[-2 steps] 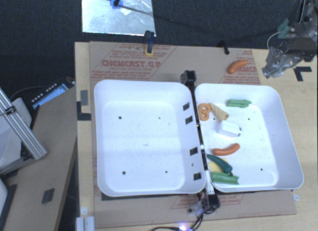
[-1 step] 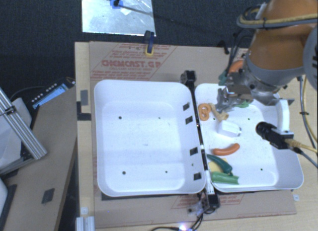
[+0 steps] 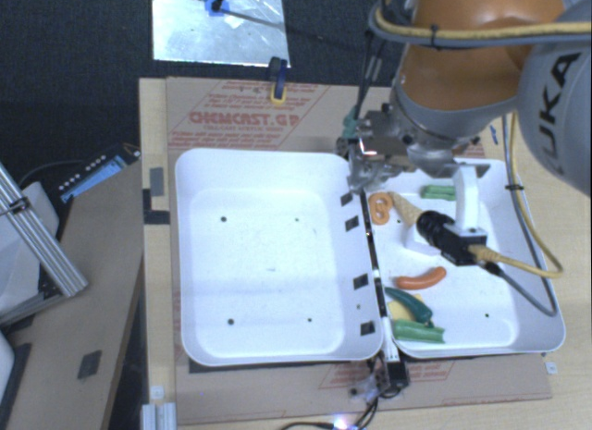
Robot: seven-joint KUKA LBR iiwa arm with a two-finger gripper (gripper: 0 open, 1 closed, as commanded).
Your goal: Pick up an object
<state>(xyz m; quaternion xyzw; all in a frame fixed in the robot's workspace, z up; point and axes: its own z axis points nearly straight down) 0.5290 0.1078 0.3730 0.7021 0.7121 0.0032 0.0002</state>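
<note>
My pincer [image 3: 363, 175] hangs over the right bin's [image 3: 532, 322] far-left corner (grip state I cannot tell), just beside the orange pretzel [image 3: 379, 207], and may clip the divider between the 2 bins.

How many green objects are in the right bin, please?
3. One green piece lies near the far side, below the arm. One curved green piece lies near the divider, over something yellow. One green pod lies at the near edge. The arm may hide others.
</note>
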